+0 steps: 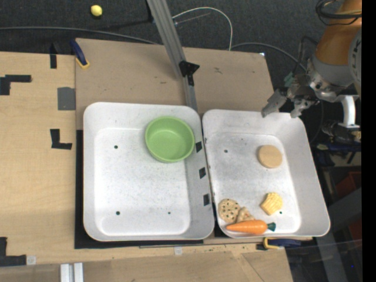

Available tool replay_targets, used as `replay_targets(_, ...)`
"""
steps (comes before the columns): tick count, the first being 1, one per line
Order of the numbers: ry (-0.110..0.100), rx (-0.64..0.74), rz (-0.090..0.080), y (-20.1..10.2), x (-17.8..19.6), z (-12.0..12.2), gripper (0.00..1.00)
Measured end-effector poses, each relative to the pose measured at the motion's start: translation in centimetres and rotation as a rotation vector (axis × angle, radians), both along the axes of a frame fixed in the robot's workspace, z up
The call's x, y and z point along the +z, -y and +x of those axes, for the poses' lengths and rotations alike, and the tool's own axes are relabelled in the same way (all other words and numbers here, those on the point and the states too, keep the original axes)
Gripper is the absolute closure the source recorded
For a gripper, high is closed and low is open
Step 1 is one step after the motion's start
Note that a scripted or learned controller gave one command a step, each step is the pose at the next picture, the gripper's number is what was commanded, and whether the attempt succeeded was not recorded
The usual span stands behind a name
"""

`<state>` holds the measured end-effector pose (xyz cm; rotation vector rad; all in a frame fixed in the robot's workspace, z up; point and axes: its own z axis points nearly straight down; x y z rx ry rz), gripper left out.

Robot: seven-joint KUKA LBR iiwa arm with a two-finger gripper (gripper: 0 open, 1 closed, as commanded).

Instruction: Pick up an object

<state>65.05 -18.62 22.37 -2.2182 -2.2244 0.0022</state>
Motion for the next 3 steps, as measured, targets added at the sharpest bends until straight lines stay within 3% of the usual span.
replay_targets(1,0.0,0.0,0.0,0.0,0.0,0.0,0.0)
replay_targets(3,-0.006,-0.001,0.001,-0.1,-13.0,-0.3,0.0)
